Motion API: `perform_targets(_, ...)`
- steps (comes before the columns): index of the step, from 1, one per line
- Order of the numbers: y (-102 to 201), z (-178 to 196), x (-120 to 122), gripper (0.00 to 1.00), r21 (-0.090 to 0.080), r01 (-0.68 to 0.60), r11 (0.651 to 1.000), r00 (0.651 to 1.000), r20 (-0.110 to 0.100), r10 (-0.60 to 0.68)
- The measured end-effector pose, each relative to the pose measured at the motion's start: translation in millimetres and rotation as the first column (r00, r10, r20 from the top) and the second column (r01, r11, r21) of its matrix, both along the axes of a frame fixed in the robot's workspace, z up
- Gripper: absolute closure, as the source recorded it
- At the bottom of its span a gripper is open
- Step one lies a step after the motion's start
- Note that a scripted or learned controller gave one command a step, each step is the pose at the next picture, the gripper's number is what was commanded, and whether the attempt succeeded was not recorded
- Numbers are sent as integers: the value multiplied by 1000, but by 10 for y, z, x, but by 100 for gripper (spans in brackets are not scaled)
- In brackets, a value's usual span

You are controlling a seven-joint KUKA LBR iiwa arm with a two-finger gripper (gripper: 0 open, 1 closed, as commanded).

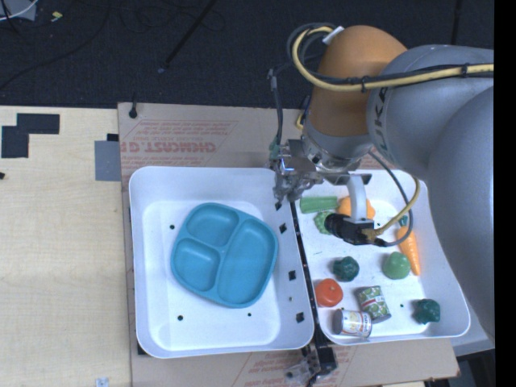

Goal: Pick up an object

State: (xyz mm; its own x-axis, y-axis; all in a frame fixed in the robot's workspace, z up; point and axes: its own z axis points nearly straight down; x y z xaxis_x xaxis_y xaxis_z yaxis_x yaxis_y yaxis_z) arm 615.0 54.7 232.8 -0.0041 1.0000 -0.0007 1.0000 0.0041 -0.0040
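My gripper [284, 185] hangs over the wall between the two bins, near their far end, under the orange-banded wrist. I see nothing held in it. Just to its right in the right bin [451, 297] lie a green oblong piece [317, 204] and an orange piece [355, 208], partly hidden by the arm. Nearer the front lie a carrot [412, 253], a light green ball [395, 265], a dark green broccoli-like piece [347, 268], a red tomato [328, 293], a green packet [372, 303], a small can [355, 323] and another dark green piece [426, 310].
A blue divided plate [223, 254] fills the middle of the left bin [149, 297]. The bins rest on a cardboard sheet [193, 139] on the wooden bench. The arm's bulk covers the right bin's far right side.
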Motion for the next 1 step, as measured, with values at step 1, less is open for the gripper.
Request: perform_targets(1, -46, 26, 77, 100, 0, 3, 1000, 1000, 2, -3)
